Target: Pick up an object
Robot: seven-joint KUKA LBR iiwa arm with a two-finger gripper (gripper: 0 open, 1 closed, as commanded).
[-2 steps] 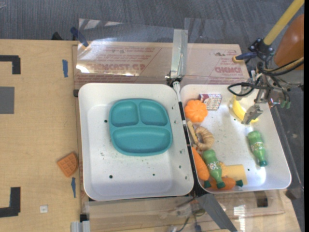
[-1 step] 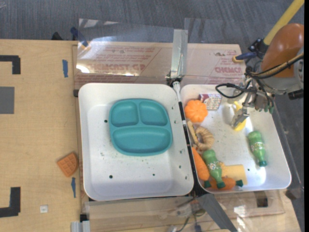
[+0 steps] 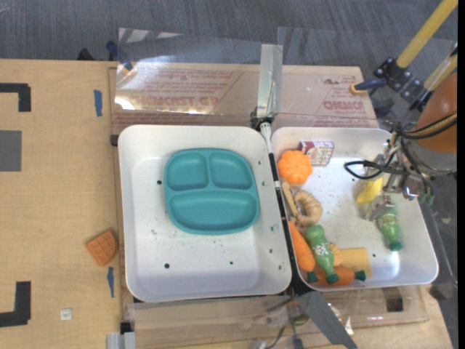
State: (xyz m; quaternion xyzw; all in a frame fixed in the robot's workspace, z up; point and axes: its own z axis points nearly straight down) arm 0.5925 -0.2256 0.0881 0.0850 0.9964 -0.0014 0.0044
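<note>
My gripper (image 3: pixel 383 203) is low over the right side of the right bin (image 3: pixel 418 267), with the arm coming in from the upper right. A yellow banana-like piece (image 3: pixel 370 190) lies just to its left, and a green bottle-shaped toy (image 3: pixel 391 231) sits right below it. Whether the gripper touches either of them is not clear. Along the bin's left side lie an orange pumpkin (image 3: pixel 295 166), a small printed box (image 3: pixel 318 152), a tan pretzel (image 3: pixel 306 205), a carrot (image 3: pixel 301 246), a green bottle (image 3: pixel 320 245) and a yellow block (image 3: pixel 354 257).
A teal divided plate (image 3: pixel 211 190) rests in the left bin (image 3: pixel 145 267). A small orange waffle toy (image 3: pixel 102 247) lies on the wooden bench left of the bins. Black cables (image 3: pixel 360 169) hang beside the wrist. A clear panel stands behind both bins.
</note>
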